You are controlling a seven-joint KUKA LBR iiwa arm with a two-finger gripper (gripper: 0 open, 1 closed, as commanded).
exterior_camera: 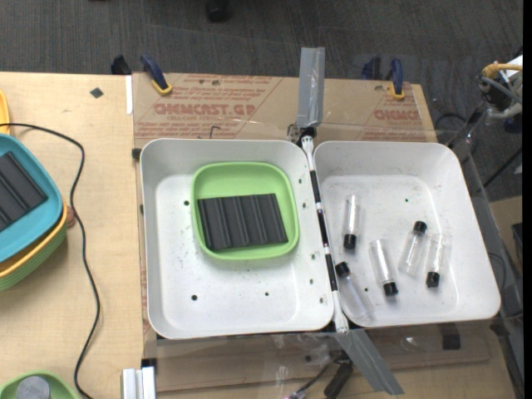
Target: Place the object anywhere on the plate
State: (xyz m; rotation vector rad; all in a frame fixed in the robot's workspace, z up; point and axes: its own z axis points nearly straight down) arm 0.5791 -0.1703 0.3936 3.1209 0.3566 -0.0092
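Step in hand: judged as the start of the cycle; no vial picked, nothing lies on the dark ribbed insert (pixel 243 221) of the plate.
Plate: green plate (pixel 246 178) in the left bin (pixel 166 289), toward 12 o'clock of the bin floor.
Task objects: clear vials with black caps in the right bin (pixel 465 223). One vial (pixel 351 220) at 9 o'clock of that bin; one (pixel 382 266) near centre toward 6 o'clock; two (pixel 413 248) (pixel 433 260) close together at 4 o'clock; one (pixel 349 283) against the wall at 7 o'clock.
Jaws: state cannot be told from this view.
Next move: judged to call for a descent over one vial, fingers set across its long axis. The centre vial looks the most accessible.
Edges: the 7 o'clock vial lies along the bin wall, leaving little finger room. The paired vials lie near each other, so a grasp may disturb both.
Open room: bare bin floor at 12 o'clock of the right bin. The divider (pixel 320 214) between the bins must be cleared on transfer toward 9 o'clock.
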